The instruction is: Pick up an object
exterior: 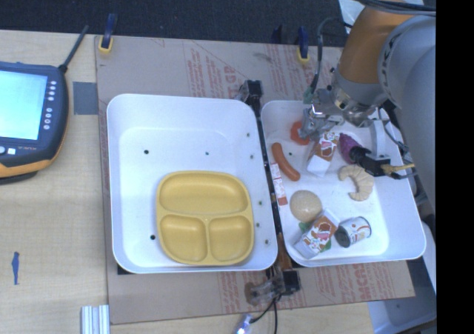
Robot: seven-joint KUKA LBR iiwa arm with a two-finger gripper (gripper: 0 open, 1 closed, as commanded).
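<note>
Landmark: right bin point(386, 249), the white one on the arm's side of the tabletop point(52, 236).

- Claw point(318, 126): low over the far end of the right bin, inside its rim. Finger spacing is hidden by the wrist hardware, so I cannot tell whether it is open or closed. Nothing is visibly held between the fingers.
- Red round item point(297, 132): far-left part of the right bin, just beside the claw tip.
- Small red-and-white carton point(324, 152): far half of the right bin, directly below the claw in view; whether they touch is unclear.
- Purple item point(346, 146): far half of the right bin, touching the carton's right side.
- Sausage point(285, 161): along the right bin's left wall, lying at a diagonal.
- Pale crescent pastry point(359, 181): middle right of the right bin, apart from the claw.
- Beige ball point(305, 205): middle of the right bin, near half.
- Printed pouch point(318, 235) and can point(352, 232): near end of the right bin, side by side, the can on its side.
- Left bin point(148, 132): touching the right bin's left wall; it holds a yellow divided plate point(204, 218).
- Handheld screen unit point(26, 118): well left of the right bin, beyond the left bin.
</note>
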